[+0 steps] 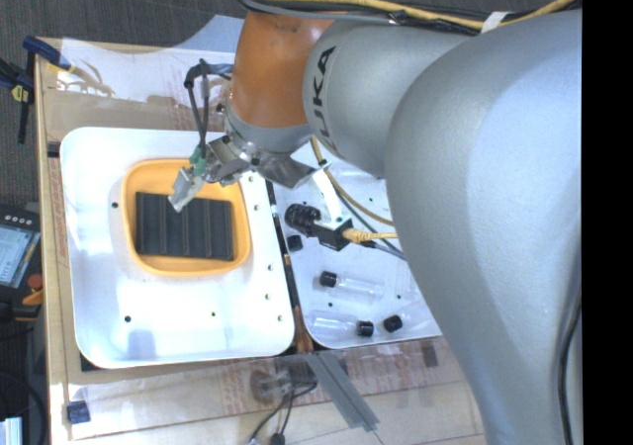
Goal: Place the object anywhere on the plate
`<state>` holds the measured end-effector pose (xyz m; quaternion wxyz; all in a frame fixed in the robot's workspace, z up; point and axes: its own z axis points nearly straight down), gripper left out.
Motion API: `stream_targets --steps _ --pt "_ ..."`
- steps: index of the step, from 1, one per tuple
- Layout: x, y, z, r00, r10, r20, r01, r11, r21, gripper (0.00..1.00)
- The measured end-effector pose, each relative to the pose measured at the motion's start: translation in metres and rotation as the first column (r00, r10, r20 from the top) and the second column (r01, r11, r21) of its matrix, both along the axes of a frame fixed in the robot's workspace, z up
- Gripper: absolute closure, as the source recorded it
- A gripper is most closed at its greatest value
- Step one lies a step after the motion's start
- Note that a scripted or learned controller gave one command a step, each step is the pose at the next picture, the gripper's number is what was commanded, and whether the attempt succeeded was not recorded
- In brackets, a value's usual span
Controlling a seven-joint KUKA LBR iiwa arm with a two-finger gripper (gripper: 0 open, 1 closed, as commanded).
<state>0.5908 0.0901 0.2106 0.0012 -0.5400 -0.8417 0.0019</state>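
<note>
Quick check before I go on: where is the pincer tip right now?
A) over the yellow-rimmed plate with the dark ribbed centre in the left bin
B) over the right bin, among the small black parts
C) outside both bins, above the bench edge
A: the pincer sits over the upper left part of the yellow-rimmed plate with the dark ribbed centre, inside the left white bin.
</note>
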Motion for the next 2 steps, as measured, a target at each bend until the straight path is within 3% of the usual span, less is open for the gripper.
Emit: stream_targets --steps 1,2 --pt "0.0003 -0.0004 0.0093 1.0 0.001 -0.002 -0.001 1.0 0.0 1.0" --pt "0.0003 -0.0003 0.0093 1.0 0.001 -0.002 -0.001 1.0 0.0 0.0"
